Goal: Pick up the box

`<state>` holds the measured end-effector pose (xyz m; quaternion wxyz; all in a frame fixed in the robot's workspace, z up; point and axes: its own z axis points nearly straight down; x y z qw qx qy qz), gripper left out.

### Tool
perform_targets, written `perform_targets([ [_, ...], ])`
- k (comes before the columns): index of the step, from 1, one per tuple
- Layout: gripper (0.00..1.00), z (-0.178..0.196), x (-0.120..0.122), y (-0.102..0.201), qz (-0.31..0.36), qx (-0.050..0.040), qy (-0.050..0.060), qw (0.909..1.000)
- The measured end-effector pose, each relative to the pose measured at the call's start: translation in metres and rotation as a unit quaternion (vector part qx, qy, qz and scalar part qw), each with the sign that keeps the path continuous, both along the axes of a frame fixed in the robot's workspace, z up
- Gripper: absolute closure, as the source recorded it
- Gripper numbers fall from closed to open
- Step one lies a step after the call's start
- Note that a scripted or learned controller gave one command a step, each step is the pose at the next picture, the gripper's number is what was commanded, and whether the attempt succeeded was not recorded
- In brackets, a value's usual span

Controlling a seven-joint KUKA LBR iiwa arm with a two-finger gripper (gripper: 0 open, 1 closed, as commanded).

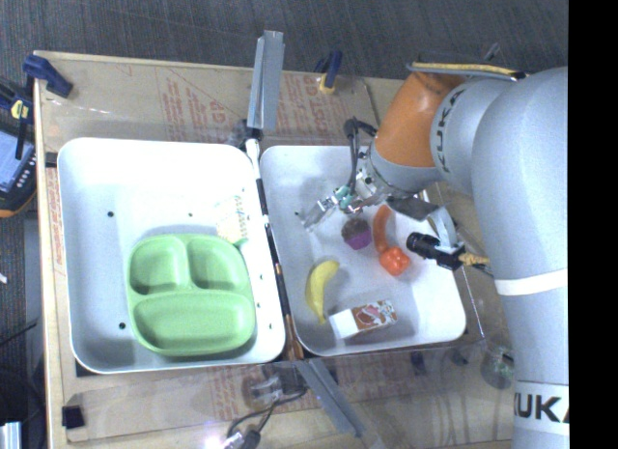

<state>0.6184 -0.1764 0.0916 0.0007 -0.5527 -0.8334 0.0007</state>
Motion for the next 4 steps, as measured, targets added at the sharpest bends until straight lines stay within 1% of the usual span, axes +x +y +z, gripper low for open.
perform_targets([
  [1,0.00,0.053,-0.003,-0.033,-0.080,-0.0003,-0.001,0.9968],
  [2,0.00,0.000,-0.045,-0.033,-0.121,-0.0001,0.001,0.9926],
  [3,1.00,0.010,-0.044,-0.033,-0.118,-0.0008,0.001,0.9930],
  [4,1.00,0.109,-0.054,0.056,-0.011,0.0000,-0.001,0.9999],
])
